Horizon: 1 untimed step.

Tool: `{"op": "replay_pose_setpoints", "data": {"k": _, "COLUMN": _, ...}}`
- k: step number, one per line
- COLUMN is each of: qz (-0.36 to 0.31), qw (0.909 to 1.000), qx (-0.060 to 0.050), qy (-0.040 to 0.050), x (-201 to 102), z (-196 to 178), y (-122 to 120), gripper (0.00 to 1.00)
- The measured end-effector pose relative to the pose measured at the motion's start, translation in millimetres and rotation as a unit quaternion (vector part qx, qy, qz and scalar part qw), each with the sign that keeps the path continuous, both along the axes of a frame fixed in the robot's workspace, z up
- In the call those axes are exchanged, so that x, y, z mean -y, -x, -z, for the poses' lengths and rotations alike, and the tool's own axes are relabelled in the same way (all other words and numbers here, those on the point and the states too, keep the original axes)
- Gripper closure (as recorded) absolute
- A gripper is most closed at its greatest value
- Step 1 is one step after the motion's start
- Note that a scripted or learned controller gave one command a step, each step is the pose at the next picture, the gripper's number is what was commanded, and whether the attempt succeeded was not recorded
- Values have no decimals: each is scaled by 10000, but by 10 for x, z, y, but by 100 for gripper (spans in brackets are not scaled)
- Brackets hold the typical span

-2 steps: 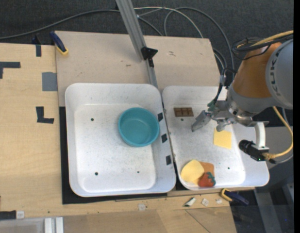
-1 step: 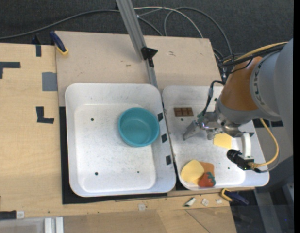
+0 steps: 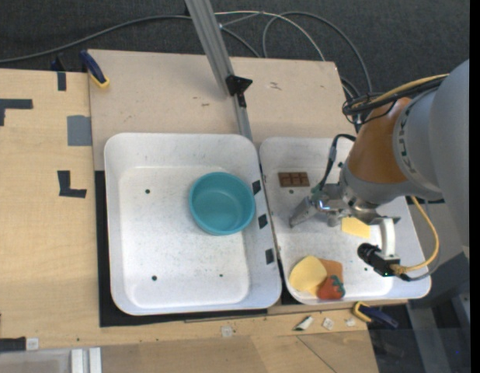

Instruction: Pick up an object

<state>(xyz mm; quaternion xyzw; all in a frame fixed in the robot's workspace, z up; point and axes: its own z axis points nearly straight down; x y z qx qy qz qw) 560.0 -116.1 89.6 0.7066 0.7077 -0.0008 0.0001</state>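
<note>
Gripper (image 3: 308,210), fingers spread and empty, hangs over the right bin (image 3: 411,286); the yellow piece (image 3: 306,274) looks light, graspable across its sides.

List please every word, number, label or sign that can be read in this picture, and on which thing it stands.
None can be read.
The brown bar in the right bin shows segments, no letters.
The teal bowl in the left bin is plain.
</note>
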Motion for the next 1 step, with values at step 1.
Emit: {"op": "replay_pose_setpoints", "data": {"k": 1, "qz": -3, "qw": 10000, "qx": -2, "qy": -6, "x": -7, "z": -103, "y": 1, "gripper": 100}}
